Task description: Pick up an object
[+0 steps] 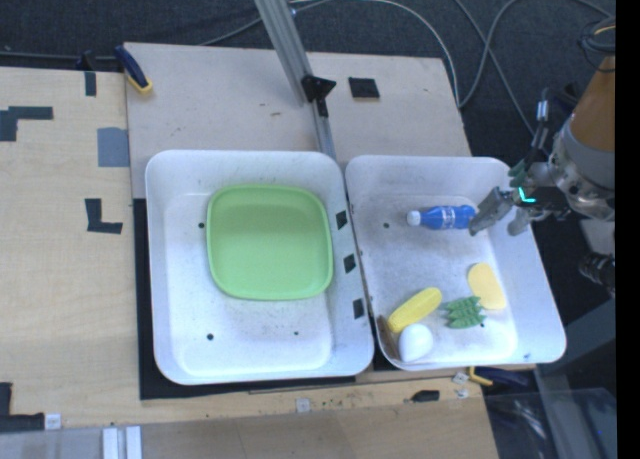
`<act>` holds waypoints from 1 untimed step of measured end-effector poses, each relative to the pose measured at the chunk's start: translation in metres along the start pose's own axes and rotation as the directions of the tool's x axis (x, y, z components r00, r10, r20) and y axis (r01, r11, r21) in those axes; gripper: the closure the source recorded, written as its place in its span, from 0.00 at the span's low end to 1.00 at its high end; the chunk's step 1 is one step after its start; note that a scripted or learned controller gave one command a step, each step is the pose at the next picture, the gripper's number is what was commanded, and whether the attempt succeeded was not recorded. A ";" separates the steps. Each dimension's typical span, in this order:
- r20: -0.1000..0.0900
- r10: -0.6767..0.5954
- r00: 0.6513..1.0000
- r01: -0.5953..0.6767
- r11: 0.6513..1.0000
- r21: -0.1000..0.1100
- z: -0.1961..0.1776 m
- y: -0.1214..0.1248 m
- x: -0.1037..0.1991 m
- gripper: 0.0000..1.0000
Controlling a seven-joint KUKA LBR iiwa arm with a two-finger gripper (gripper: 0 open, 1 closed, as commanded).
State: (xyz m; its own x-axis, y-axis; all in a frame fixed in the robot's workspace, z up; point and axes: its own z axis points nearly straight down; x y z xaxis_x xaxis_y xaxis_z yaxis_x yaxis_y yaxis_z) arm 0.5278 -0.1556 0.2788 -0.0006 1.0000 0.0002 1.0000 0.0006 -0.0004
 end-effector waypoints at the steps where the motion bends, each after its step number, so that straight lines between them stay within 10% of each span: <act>1: 0.000 0.000 1.000 0.000 1.000 0.000 0.000 0.000 0.000 0.00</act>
State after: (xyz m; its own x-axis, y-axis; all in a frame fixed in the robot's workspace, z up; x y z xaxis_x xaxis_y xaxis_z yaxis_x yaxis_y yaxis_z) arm 0.5278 -0.1556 0.2788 -0.0006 1.0000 0.0002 1.0000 0.0006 -0.0005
